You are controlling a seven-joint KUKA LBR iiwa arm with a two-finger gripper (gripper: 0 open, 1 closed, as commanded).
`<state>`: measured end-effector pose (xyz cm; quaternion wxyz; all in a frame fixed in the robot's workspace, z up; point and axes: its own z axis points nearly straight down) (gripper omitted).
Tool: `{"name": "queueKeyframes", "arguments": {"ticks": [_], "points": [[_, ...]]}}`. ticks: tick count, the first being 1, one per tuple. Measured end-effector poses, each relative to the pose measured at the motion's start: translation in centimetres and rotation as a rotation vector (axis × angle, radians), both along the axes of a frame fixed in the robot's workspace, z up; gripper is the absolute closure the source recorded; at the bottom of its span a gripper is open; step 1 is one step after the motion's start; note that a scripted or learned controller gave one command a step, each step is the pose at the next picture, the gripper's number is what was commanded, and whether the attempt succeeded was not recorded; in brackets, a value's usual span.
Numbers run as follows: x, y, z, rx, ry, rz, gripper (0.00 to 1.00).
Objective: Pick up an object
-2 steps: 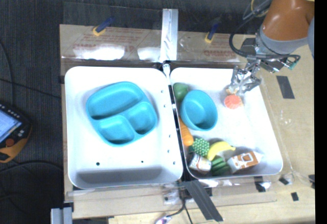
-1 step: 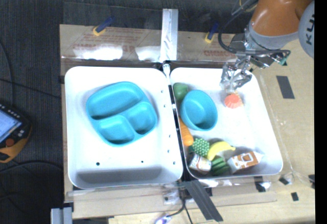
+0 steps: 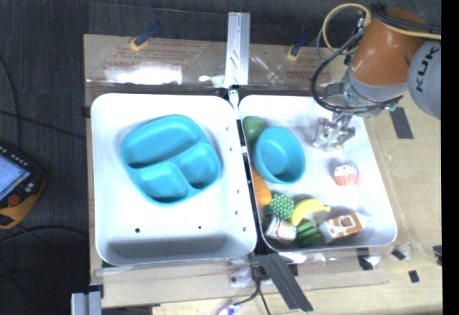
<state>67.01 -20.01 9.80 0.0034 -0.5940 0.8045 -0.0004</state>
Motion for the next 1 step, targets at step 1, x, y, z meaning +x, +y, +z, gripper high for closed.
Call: {"name": "queueKeyframes", "arguments": {"ticks": [1], "points": [[0.03, 1.64, 9.66, 0.002, -0.001, -0.113, 1.0]]}}
